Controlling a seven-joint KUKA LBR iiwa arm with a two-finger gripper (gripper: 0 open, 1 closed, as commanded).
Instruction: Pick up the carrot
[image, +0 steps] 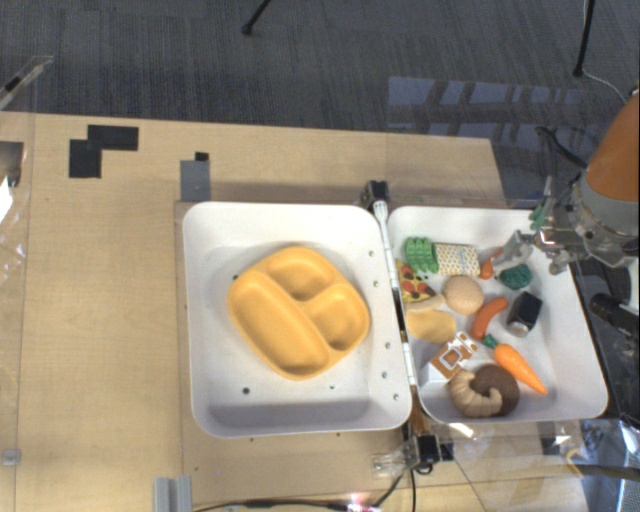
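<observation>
The carrot (521, 367) lies near the front of the right bin (590, 385), its green top pointing left, just right of a brown chocolate-glazed pastry (485, 390) and in front of a black cylinder (523, 312). The gripper (535, 247) hangs over the far right part of that bin, well apart from the carrot, above a small green piece (517, 276); I cannot tell how its hand is set. The left bin (220, 400) holds 1 yellow divided plate (297, 311).
</observation>
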